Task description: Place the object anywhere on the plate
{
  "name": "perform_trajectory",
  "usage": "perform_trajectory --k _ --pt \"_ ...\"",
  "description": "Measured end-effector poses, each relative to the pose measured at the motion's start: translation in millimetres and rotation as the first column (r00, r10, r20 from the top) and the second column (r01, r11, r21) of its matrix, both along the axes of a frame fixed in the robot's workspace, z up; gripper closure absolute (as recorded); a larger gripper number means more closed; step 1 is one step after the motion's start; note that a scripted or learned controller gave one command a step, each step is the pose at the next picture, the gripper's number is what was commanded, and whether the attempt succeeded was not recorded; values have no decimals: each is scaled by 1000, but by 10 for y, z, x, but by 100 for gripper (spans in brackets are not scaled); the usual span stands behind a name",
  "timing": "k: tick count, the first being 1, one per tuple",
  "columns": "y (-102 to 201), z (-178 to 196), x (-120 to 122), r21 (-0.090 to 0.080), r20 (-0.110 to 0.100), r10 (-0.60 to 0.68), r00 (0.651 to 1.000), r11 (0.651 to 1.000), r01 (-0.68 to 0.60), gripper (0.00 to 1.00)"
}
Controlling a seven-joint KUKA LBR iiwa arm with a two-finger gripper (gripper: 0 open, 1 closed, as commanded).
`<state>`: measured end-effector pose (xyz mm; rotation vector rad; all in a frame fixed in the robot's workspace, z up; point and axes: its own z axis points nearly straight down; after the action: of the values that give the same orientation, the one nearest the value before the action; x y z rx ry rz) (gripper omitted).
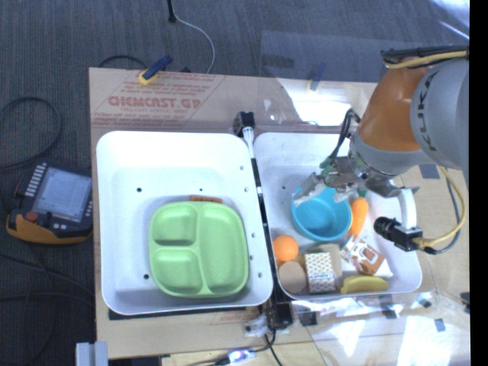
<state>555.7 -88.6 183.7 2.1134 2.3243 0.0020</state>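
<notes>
A green divided plate (200,248) lies in the left bin (126,166). The right bin (278,162) holds a blue bowl (322,218), an orange carrot (358,213), an orange ball (285,248), a tan egg-shaped thing (290,276), a pale cube (321,270), a banana (363,284) and a small wrapped snack (363,256). My gripper (329,184) hangs low over the back rim of the blue bowl, with the carrot just to its right. The wrist hides much of the gripper.
The divider (258,197) between the two bins runs between the plate and the bowl. A handheld controller (53,203) lies on the floor left of the bench. A black camera unit (396,232) juts from the arm over the right bin's edge.
</notes>
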Motion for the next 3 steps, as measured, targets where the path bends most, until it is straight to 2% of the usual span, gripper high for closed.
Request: perform_trajectory --k 1,2,3 --pt "689 251 -158 -1 -2 25 1000 1000 -25 100" --pt "1438 215 -551 -1 -7 -91 996 996 91 100" --pt "1418 214 -550 -3 -7 -94 996 996 94 0"
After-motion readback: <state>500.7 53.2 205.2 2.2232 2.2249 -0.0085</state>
